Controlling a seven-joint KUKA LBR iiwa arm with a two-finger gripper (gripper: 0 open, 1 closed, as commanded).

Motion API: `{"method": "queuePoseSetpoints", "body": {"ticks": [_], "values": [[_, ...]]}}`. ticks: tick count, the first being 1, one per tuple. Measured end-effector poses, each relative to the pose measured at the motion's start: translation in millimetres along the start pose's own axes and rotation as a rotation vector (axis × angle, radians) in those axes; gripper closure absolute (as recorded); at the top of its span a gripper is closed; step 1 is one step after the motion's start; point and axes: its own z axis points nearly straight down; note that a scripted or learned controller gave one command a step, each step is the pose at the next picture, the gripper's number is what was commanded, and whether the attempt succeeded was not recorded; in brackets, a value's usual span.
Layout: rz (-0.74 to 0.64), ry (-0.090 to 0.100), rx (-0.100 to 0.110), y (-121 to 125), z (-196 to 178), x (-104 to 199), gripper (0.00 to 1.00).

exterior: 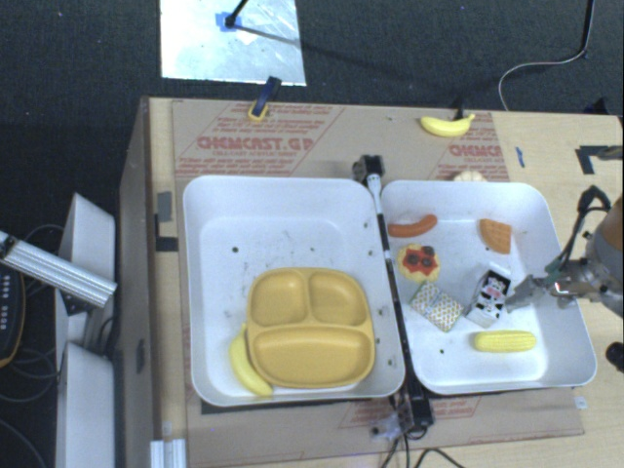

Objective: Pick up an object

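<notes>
The right bin [546, 359] holds a red sausage [413, 226], an orange wedge [495, 234], a yellow toy pizza slice with red spots [420, 260], a patterned packet [437, 306], a small black-and-white box [490, 294] and a yellow corn cob [504, 340]. My gripper [526, 287] reaches in low from the right edge. Its tip is just right of the black-and-white box and above the corn cob. I see nothing held in it.
In the left bin [210, 222] lie a yellow divided plate [310, 326] and a banana [246, 366] at the plate's left edge. Another banana [446, 124] lies on the bench behind the bins. A divider [388, 271] separates the two bins.
</notes>
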Motion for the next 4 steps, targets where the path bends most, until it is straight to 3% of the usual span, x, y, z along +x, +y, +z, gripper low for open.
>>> {"method": "queuePoseSetpoints", "body": {"ticks": [1, 2, 3, 4], "values": [[-0.003, 0.004, 0.005, -1.7, 72.0, 43.7, 0.00], [-0.004, 0.000, 0.000, 49.9, -41.5, 0.2, 0.00], [-0.003, 0.003, 0.005, 60.2, 31.7, 1.4, 0.00], [-0.003, 0.002, 0.002, 66.4, 61.4, 1.1, 0.00]]}}
